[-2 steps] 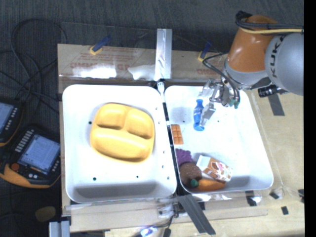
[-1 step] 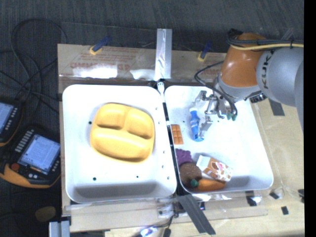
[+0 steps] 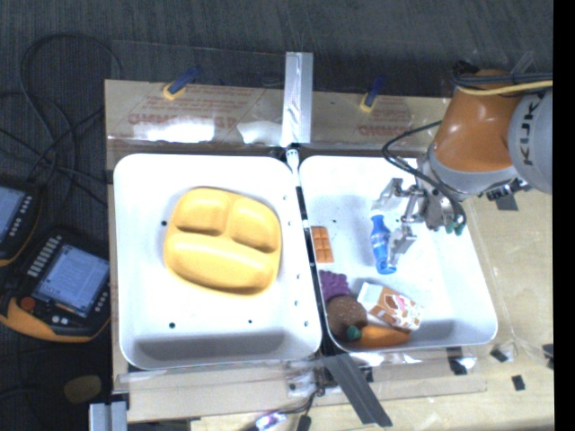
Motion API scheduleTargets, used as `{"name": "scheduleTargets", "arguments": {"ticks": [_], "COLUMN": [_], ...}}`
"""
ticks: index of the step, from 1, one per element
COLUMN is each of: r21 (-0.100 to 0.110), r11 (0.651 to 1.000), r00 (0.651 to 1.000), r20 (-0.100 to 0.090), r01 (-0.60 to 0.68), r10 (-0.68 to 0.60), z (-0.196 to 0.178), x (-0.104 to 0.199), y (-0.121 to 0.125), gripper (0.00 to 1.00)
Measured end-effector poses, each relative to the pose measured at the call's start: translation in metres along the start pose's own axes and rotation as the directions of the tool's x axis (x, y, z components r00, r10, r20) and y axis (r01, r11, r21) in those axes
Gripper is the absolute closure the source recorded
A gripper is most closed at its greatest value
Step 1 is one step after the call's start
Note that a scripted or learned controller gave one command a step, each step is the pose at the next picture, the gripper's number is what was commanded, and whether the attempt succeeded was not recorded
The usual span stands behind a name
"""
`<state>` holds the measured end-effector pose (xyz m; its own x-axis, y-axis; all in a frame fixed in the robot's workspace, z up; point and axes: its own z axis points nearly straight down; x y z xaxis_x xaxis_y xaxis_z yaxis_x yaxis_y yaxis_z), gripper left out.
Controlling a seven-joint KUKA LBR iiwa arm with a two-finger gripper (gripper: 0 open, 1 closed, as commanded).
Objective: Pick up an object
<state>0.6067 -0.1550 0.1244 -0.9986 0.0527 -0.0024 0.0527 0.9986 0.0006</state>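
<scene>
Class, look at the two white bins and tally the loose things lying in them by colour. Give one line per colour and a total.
Yellow: 1, the divided tray in the left bin.
Blue: 1, the bottle.
Orange: 2, the small block and the carrot.
Purple: 1, the grapes.
Brown: 1, the round item.
White and red: 1, the packet.
Total: 7

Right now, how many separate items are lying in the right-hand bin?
6. A blue bottle under the claw; an orange block by the divider; and, clustered at the near edge, a purple toy, a brown ball, a carrot and a snack packet. More may hide beneath.
</scene>
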Motion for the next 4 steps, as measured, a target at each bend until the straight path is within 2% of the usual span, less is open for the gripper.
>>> {"name": "scheduleTargets", "arguments": {"ticks": [1,2,3,4], "r21": [-0.003,0.003,0.001,0.002], "r11": [0.992,0.995,0.941,0.941], "r00": [0.992,0.995,0.941,0.941], "r20": [-0.001,0.009,-0.001,0.000], "r01": [-0.125,0.102,-0.340,-0.338], "r10": [0.125,-0.102,0.340,0.338], "z": [-0.028,0.034,-0.058,-0.067], "x": [-0.033,-0.027,-0.052,-0.053], "y": [0.043,0.057,0.116,0.116], "gripper": [0.00,0.00,0.00,1.00]}}
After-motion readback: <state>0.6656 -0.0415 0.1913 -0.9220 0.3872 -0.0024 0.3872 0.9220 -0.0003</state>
